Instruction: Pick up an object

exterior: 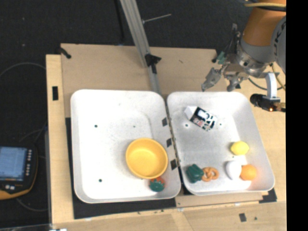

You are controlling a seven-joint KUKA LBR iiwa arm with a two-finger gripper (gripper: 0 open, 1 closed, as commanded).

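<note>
Two white bins [96,109] on tan bench [96,66].

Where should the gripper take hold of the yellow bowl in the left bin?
Probably the yellow bowl by its rim, from straight above, one finger inside and one outside. It sits upright and open, too wide to span. The rim's upper-left is freest; a small teal and red toy crowds the lower edge.

A robotics lab: an industrial arm [262,28] over a plywood counter [96,66], two white bins [86,109], a teach pendant [17,170], loose cables.
</note>
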